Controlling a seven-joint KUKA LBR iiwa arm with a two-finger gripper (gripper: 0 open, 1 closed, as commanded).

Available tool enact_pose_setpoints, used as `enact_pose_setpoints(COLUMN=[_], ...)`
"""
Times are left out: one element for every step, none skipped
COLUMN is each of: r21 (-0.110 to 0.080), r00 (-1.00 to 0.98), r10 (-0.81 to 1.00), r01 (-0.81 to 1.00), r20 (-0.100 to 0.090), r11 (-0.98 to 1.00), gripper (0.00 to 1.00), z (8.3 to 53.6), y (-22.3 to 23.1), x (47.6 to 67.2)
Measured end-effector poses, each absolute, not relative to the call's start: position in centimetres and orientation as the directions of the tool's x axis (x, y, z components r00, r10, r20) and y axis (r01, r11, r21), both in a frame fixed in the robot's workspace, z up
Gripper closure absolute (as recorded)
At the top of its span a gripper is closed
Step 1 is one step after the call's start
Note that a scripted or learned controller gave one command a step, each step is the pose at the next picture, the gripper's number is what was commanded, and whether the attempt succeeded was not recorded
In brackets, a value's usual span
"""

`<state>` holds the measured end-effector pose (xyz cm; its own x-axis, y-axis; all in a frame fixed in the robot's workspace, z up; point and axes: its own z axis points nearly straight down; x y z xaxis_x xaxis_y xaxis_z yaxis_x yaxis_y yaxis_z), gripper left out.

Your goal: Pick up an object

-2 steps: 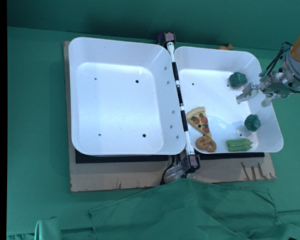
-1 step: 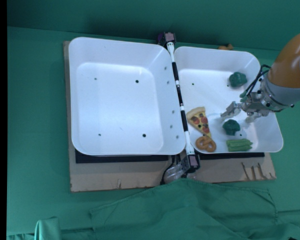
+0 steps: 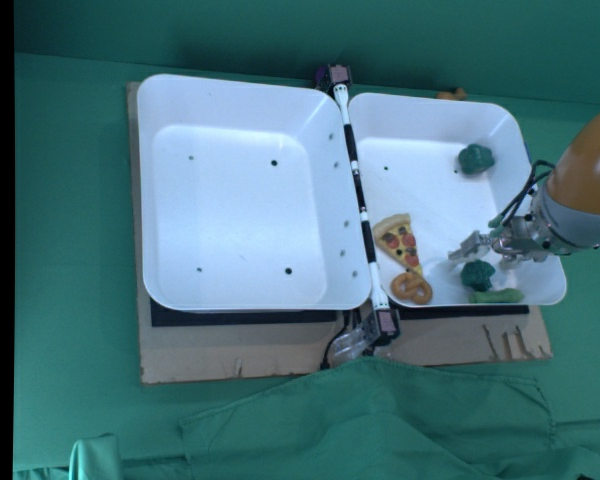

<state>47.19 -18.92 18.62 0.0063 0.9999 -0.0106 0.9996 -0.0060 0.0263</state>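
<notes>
My gripper (image 3: 488, 252) hangs over the right bin's (image 3: 420, 118) near right corner. Its fingers are open with nothing between them. Just below it lies a dark green broccoli piece (image 3: 477, 274), and beside that a lighter green pod-shaped piece (image 3: 496, 295) rests against the bin's front wall. A second dark green broccoli piece (image 3: 475, 158) sits at the far right of the same bin. A pizza slice (image 3: 397, 241) and a brown pretzel (image 3: 412, 287) lie near the bin's left wall.
The left bin (image 3: 160, 268) adjoins the right one along a black-and-white divider bar (image 3: 358, 188). Both bins rest on cardboard (image 3: 240, 363). Green cloth (image 3: 380, 418) is bunched in front of the bench.
</notes>
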Motion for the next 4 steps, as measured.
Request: enact_pose_setpoints(r21=[0.012,0.013,0.011,0.009], r00=[0.005,0.005,0.0,-0.001], r10=[1.0,1.0,1.0,1.0], r01=[1.0,1.0,1.0,1.0], r20=[-0.007,-0.007,-0.003,-0.002], r11=[-0.004,-0.005,0.0,0.001], gripper=[0.0,0.0,0.0,0.0], z=[18.5,18.5,25.6,29.0], y=[-19.0,-19.0,-15.0,-11.6], x=[49.1,49.1,46.9,46.9])
